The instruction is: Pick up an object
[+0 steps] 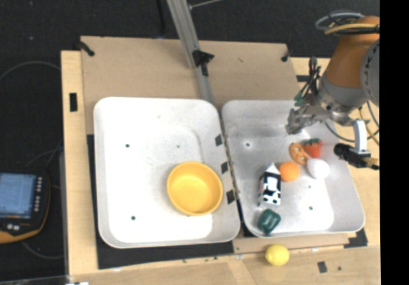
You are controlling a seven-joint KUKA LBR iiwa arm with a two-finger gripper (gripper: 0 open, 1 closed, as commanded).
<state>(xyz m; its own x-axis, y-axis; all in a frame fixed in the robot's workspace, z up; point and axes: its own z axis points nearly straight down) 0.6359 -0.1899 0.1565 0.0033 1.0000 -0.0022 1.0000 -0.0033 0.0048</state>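
A: White bins, two, side by side on the worktop (73,149). Left bin (128,124) has one yellow bowl (195,188), toward its lower right. That's all in it.

B: Right bin (255,124)?

A: Small stuff, clustered right of centre. Orange ball (289,172), white egg (317,168), red piece (313,148) with an orange-brown bit (298,151) touching it. Below those a cow-pattern carton (270,188), black and white, and a green item (269,220) near the bin's front edge.

B: Anything outside the bins?

A: A lemon (277,255) on the worktop, just past the right bin's front rim.

B: Tool (299,121)?

A: Over the right bin's upper right, just above the red piece and its neighbour. Too small and dark to read; I cannot tell if it's open or closed. Nothing visibly gripped.

B: Progress, then?

A: Looks early. Every item sits on the bin floor, nothing lifted. No pick done as far as I can see. Nearest candidates are the red piece and orange-brown bit, right below the tool. Left to do, I'd say: descend, close on one, lift it clear.

B: Risk?

A: Items are packed tight there, some touching, so a grab could nudge the egg or ball.
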